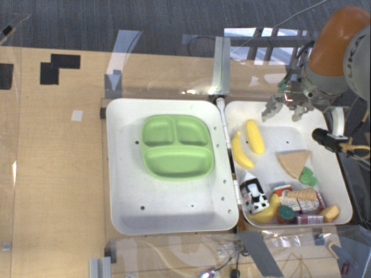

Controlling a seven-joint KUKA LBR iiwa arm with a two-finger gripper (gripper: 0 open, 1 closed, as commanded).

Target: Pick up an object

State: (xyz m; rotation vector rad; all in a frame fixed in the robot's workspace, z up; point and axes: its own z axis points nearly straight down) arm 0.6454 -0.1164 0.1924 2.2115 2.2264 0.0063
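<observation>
You saw the gripper (285, 110) hanging with its fingers (270, 109) spread and nothing between them, above the right bin's (336, 172) far edge, near two bananas (254, 136).

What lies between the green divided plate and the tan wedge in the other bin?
In the camera view, between the green plate and the tan wedge lie the metal divider where the bins meet, then two bananas.
</observation>
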